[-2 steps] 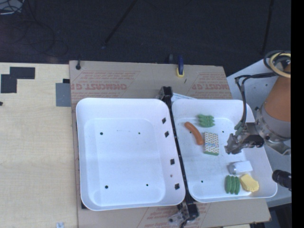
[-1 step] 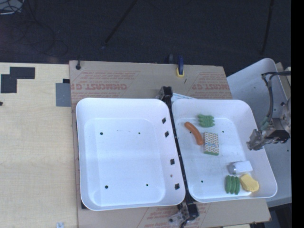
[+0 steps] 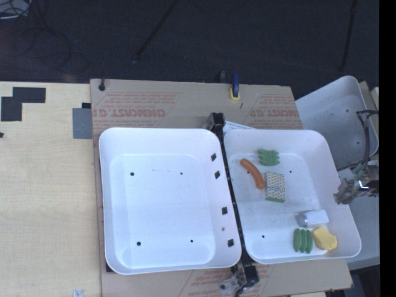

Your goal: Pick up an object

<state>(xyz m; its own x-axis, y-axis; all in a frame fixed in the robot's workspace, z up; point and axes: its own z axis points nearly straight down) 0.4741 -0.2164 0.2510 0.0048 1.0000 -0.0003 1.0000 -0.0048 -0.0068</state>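
The right bin (image 3: pixel 334 166) holds several small objects. A green bumpy piece (image 3: pixel 268 158) lies at the back, with an orange sausage-shaped piece (image 3: pixel 252 173) just in front of it. Beside that sits a patterned block (image 3: pixel 275 186). Toward the front right are a grey-white block (image 3: pixel 312 218), a green pod-like piece (image 3: pixel 302 241) and a yellow piece (image 3: pixel 325 238). The gripper (image 3: pixel 352 189) shows as a small grey shape outside the bin's right wall, apart from every object.
The left bin (image 3: pixel 111 184) sits beside the right one, joined along a black-clipped divider (image 3: pixel 224 190). Both rest on a cardboard sheet (image 3: pixel 154 107) on a light wooden bench. A large grey plate (image 3: pixel 331 113) stands at the back right.
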